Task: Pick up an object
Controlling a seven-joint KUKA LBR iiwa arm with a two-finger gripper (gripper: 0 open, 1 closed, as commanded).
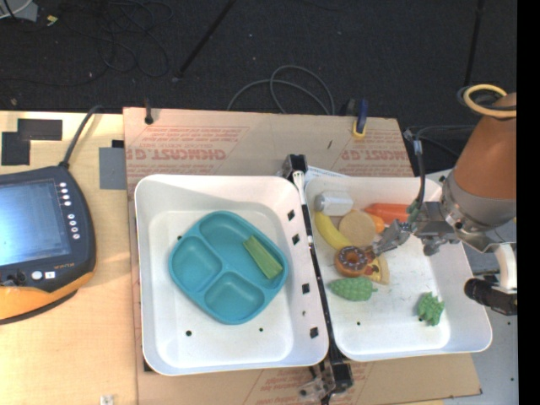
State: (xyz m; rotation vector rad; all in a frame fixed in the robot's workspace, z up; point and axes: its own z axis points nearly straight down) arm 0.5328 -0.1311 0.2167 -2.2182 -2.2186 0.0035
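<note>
In the right bin: the arm (485,171) reaches across the far right wall, wrist low, so that its gripper (390,240) hangs over the cluster of toy food rather than over the bare floor of the right bin (460,332).
Jaws: from where I stand the dark fingers run together against the clutter; I cannot tell whether they are parted or closed, and nothing is visibly held between them.
Just ahead of the jaws: a round doughnut-like toy (352,260) with a dark, speckled top, touching a yellow wedge (381,270) at its side. It looks the likeliest object to pick, being nearest the tips.
Beyond the jaws, toward the divider: a banana (330,229) lying aslant, with a tan round piece (358,224) beside it and a grey-white block (335,202) further back.
Behind the jaws, partly under the wrist: an orange carrot-like piece (386,212), crowded against the tan round.
Below the jaws: a green knobbly vegetable (351,288) lying flat near the doughnut; a smaller green sprig (430,309) sits well apart, alone on open floor.
Why the crowding matters: the pieces touch one another, so I judge any closing here may nudge a neighbour or catch two at once.
Far past the divider: the left bin (160,327) carries a teal compartment plate (226,266), with a green stick (263,256) lying across its right compartment, well away from the jaws.
Progress: I judge the pick not yet made.
</note>
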